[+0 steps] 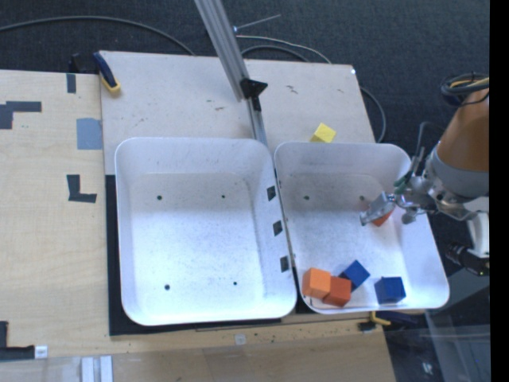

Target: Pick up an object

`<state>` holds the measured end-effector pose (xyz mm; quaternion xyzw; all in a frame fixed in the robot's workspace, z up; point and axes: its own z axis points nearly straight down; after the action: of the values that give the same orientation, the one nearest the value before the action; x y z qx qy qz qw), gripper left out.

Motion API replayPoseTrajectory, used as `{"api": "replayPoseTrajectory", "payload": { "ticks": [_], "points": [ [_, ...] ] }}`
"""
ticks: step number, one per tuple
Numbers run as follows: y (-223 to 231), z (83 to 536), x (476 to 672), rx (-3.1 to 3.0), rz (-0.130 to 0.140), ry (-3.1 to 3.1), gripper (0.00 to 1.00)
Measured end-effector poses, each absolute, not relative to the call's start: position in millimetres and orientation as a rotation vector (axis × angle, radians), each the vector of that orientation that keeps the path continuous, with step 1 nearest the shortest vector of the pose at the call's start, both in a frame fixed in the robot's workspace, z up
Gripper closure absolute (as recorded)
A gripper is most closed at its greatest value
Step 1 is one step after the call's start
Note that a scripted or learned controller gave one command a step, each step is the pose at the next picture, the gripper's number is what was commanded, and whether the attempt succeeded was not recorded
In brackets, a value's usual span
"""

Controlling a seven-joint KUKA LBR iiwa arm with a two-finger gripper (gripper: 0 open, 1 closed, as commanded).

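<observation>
Now, listed from left to right:
Surface [48, 213]: pale wood-grain board at the left with grey tape marks; a speckled lighter board lies under the bins.
Clamp handle [106, 72]: blue and yellow, at the far left corner of the lighter board.
Left bin [127, 213]: shallow white plastic with rounded corners, its floor speckled with dark flecks and four small dots.
Metal rail [227, 46]: ribbed silver bar slanting down to the seam between the two bins.
Right bin [413, 241]: same white plastic, touching the left bin.
Orange blocks [326, 286]: two cubes touching, at the right bin's near edge.
Yellow block [323, 133]: small cube on the surface just beyond the right bin's far rim.
Blue blocks [374, 282]: two cubes, one just beside the orange pair, the other nearer the right corner.
End effector [380, 212]: low over the right bin near its right wall, metal fingers narrowly set on a small red-orange object [382, 220] that shows between them.
</observation>
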<state>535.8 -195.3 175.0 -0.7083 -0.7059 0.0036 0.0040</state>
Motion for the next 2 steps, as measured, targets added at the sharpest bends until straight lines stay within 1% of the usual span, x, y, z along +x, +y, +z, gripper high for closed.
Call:
{"api": "replayPoseTrajectory", "payload": {
  "ticks": [1,2],
  "points": [
    [-207,105,604.5,-2.22,0.003,-2.222,0.0],
    [-209,124,594.1,-2.22,0.002,-2.223,0.0]
  ]
}}
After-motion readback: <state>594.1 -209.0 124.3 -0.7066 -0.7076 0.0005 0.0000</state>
